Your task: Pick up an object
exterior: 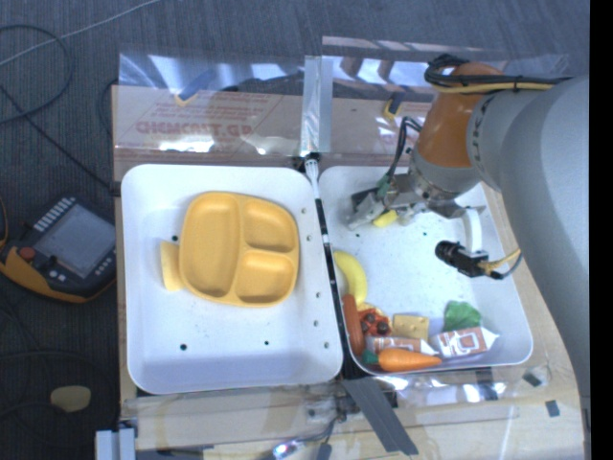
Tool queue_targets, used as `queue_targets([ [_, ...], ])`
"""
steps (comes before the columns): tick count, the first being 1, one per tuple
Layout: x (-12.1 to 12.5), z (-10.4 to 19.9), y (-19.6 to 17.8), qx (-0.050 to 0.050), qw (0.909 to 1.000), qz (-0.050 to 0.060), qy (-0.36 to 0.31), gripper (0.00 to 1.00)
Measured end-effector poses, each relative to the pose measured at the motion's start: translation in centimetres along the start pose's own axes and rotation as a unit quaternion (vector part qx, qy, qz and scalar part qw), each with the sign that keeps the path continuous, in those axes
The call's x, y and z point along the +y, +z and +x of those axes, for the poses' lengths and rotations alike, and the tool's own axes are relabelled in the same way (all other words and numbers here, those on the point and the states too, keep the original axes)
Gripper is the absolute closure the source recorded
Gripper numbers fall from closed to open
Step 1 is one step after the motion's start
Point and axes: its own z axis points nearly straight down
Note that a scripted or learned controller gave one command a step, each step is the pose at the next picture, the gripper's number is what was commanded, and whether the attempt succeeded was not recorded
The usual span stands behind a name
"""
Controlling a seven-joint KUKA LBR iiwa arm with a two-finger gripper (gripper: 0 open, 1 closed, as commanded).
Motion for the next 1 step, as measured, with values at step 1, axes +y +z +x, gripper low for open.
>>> queue_targets([
  [1,0.11,0.05,-1.05,0.001,1.0,-0.001,0.0,1.0],
])
